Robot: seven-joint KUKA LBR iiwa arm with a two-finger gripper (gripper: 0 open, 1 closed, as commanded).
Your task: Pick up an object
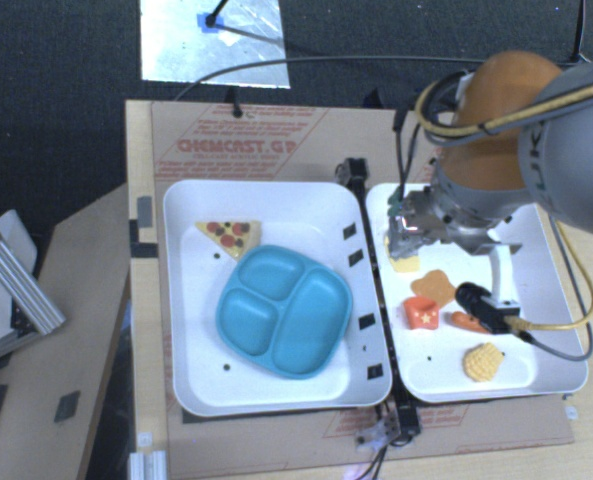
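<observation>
My gripper (408, 230) hangs low over the upper left part of the right bin (546, 368). Just below it lies a pale yellow flat piece (404, 262), partly under the gripper. Further toward the front of that bin are an orange wavy-edged piece (433, 287), a red cube (422, 314), a small orange carrot-like piece (463, 320) and a yellow corn cob (483, 362). Whether anything is in the gripper is hidden by the wrist.
The left bin (191, 368) holds a blue divided plate (284, 310) and a pizza slice (230, 234) at its upper left. The arm (516, 118) covers the upper right of the right bin. A black divider (368, 268) runs between the bins.
</observation>
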